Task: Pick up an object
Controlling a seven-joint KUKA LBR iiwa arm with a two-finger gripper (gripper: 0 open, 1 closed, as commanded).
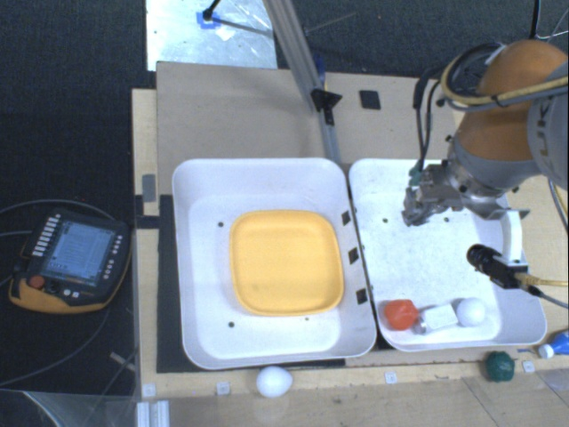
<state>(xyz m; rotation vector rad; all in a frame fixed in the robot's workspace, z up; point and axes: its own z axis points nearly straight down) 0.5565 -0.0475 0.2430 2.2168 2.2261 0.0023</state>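
Note:
My gripper [418, 210] hangs over the upper middle of the right bin [391, 265], pointing down at the bin's bare floor. A red object [400, 314], a small white block [438, 318] and a white ball [470, 310] lie in a row along that bin's near edge, well below the gripper and apart from it. In the left bin [200, 265] lies a square yellow plate [286, 261].
A white egg [274, 381] sits on the bench in front of the left bin. A green ball [499, 366] and a blue item [551, 350] lie off the right bin's near corner. A teach pendant [67, 258] rests at far left. A slanted metal pole [298, 43] stands behind the bins.

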